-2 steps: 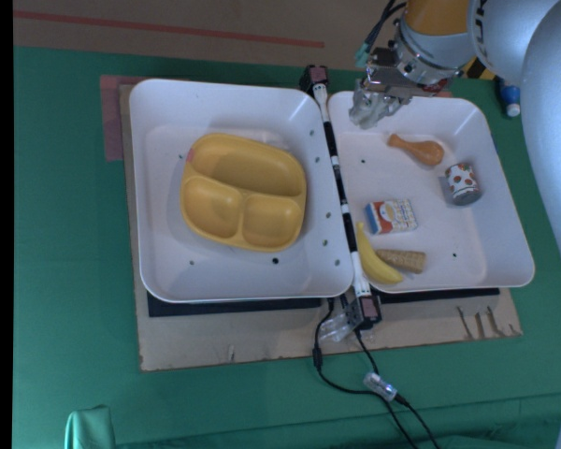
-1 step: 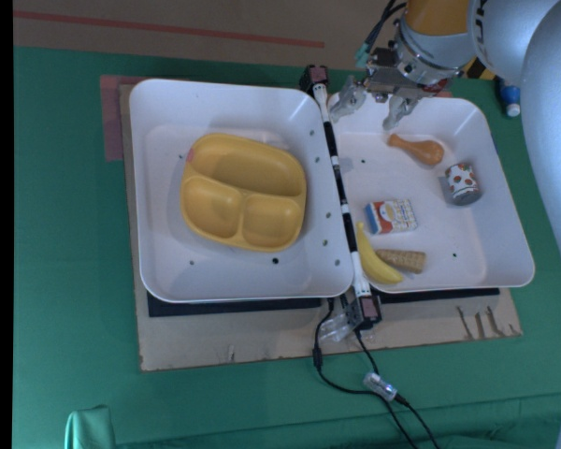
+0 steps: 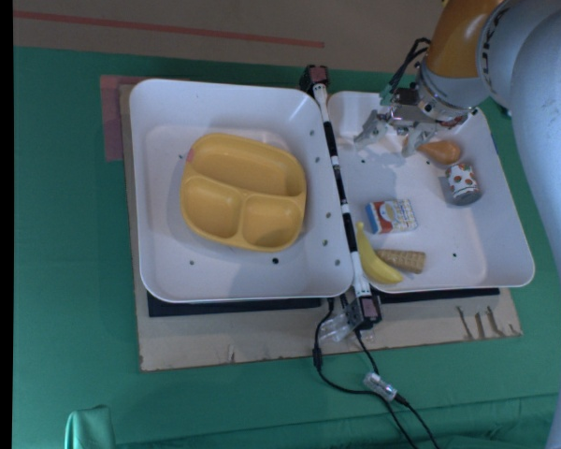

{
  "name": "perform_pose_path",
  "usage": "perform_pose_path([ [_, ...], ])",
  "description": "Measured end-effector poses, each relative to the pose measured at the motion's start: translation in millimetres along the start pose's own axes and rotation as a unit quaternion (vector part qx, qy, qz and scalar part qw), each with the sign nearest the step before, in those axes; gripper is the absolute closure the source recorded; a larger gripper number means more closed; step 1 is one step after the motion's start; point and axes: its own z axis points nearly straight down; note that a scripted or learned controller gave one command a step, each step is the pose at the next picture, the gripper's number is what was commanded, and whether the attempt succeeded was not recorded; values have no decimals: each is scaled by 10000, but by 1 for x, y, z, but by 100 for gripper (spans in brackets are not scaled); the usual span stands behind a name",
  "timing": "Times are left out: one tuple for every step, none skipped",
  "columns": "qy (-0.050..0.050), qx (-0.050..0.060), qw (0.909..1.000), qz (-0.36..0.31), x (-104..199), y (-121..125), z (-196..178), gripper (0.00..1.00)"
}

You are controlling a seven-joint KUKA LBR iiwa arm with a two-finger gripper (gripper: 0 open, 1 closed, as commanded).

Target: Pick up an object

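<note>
Tool [image 3: 393, 137] low in right bin [image 3: 505, 251], fingers spread apart, clamped on nothing. Orange bread roll [image 3: 441, 151] just right of it, long axis left-right. Banana [image 3: 374, 258] well below, lying along the divider.

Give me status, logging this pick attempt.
Two-finger gripper open, low over right white bin, holding nothing. Orange rounded object just beside it. Spotted can close behind.
</note>
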Motion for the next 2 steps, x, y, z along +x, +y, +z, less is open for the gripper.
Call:
perform_pose_path([
  [-19, -71, 10000, 28, -2, 3, -17, 100],
  [10, -7, 10000, -9, 18, 48, -141, 100],
])
